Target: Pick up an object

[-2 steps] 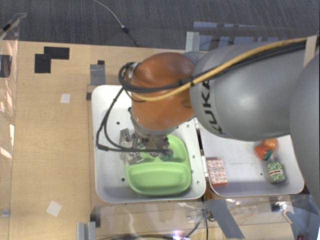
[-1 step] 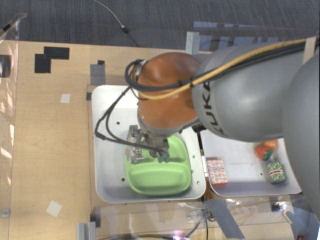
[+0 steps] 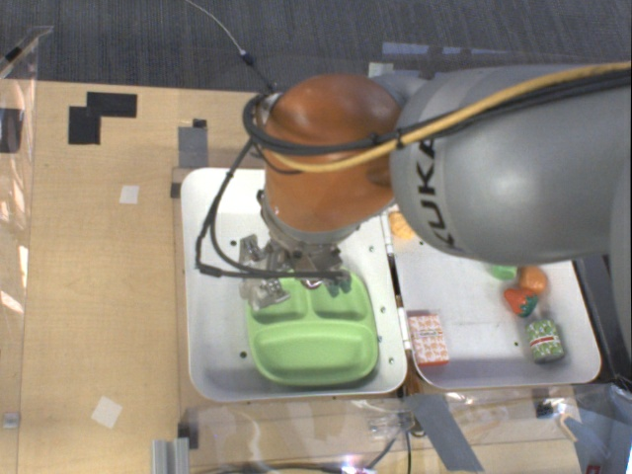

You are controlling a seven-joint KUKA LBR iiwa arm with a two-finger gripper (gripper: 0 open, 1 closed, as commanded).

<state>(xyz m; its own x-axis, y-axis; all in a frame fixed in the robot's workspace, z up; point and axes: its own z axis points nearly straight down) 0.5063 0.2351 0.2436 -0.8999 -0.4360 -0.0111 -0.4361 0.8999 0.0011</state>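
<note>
Claw hangs low in the left bin, at the tray's twelve o'clock edge, likely lined up to grip that rim. Whether it is wide or narrow, I cannot tell. The box and carrot lie in the right bin, at three o'clock.
</note>
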